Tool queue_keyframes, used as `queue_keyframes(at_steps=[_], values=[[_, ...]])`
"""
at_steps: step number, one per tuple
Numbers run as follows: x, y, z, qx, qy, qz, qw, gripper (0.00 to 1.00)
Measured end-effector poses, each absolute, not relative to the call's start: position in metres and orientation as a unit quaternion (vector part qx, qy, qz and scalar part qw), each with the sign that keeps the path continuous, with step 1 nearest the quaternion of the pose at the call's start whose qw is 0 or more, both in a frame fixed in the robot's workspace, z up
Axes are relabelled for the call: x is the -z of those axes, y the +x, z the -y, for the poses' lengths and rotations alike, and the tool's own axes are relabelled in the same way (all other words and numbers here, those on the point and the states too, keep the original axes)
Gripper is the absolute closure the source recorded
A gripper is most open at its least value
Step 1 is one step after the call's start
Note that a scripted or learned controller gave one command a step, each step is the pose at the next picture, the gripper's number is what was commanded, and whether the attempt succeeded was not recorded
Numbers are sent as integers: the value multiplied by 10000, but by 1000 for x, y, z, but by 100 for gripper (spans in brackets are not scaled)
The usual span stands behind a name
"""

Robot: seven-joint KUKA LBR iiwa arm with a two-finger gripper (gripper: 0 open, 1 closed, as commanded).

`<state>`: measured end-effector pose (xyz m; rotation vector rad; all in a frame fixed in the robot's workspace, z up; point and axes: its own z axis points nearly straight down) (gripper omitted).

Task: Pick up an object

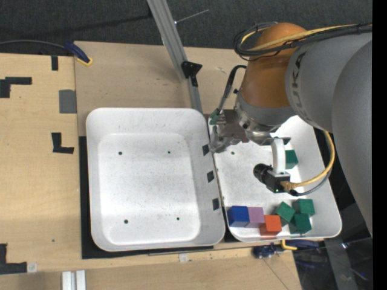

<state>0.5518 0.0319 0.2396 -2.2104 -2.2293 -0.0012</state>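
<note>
Black tape marks [58, 142] on bench [36, 204]

Bright, even overhead light; bins [145, 125] slightly overexposed (mild glare), arm [326, 71] softly blurred.

The arm [338, 77] is a thick, rounded grey casing with a glossy orange band [269, 59] above the wrist. Dark lettering runs along the grey shell beside the band. Thin black and yellow cables loop over the orange section, and another yellow cable curves down to a small black cylindrical fitting [269, 177] below the wrist.
</note>
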Motion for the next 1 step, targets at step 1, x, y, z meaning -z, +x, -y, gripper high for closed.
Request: queue_keyframes(at_steps=[1], values=[[-246, 561, -84, 3, -7044, 7098, 10, 100]])
